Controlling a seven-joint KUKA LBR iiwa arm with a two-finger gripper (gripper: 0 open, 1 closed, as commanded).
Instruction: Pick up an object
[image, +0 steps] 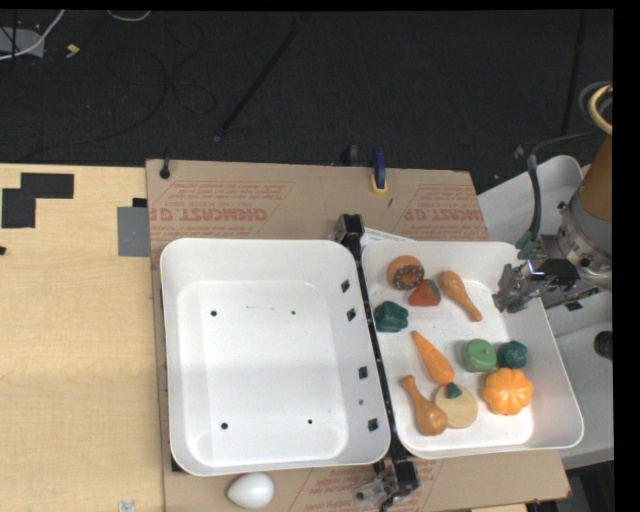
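One white egg (250, 490), two bins (190, 440)

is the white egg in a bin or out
Out. The white egg lies on the cardboard just beyond the left bin's near rim.

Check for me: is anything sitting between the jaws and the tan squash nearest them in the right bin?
Nothing visible does. The gripper hangs over the right bin's right rim, and the tan squash lies just left of it with bare white floor between. The red piece and brown piece lie beyond the squash, farther left.
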